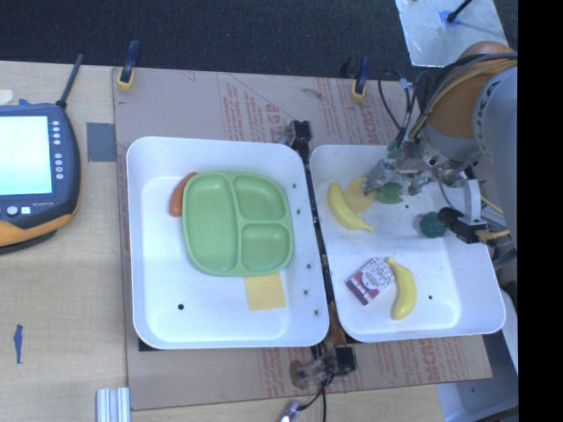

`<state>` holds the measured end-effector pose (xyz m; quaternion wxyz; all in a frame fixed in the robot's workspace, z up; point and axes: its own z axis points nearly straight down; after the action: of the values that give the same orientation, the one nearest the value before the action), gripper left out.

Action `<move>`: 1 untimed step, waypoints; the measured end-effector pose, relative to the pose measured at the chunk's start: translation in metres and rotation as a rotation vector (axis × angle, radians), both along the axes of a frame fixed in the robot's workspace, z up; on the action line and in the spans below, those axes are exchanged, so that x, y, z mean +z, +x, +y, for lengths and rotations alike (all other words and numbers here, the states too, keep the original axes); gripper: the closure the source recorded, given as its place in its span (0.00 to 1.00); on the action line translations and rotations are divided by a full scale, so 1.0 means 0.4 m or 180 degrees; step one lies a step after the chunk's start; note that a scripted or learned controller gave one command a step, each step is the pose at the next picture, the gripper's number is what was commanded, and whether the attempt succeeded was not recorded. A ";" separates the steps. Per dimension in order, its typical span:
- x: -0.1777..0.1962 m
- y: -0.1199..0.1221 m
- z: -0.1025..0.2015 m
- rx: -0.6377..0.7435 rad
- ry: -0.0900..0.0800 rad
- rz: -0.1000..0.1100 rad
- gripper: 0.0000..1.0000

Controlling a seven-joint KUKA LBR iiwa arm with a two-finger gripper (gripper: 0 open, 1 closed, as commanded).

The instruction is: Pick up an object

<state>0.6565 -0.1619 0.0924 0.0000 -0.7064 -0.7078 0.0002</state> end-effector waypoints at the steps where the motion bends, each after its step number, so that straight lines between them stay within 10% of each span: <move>1: 0.000 0.000 -0.125 0.0001 0.0003 0.0004 0.00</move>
<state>0.6564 -0.2120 0.0925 0.0008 -0.7063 -0.7079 0.0003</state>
